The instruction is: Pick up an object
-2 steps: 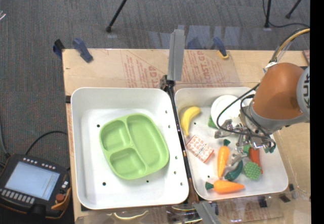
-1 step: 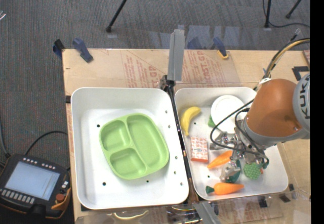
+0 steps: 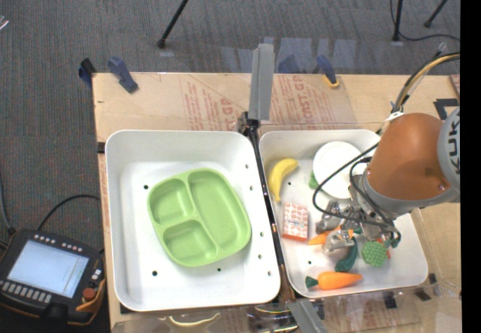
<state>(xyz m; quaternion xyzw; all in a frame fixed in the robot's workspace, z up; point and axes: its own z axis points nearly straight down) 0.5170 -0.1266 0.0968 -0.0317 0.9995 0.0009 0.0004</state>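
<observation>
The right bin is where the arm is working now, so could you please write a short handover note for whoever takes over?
Tool: low in the right bin, over the clutter; grip state cannot be judged.
Right bin: banana, white plate, red packet, carrot, green textured piece.
Left bin: green divided plate.
Done: nothing visibly lifted.
Left: grasp one object and raise it.

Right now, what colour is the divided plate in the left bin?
Light green; the divided plate shows plainly in the camera view.
</observation>
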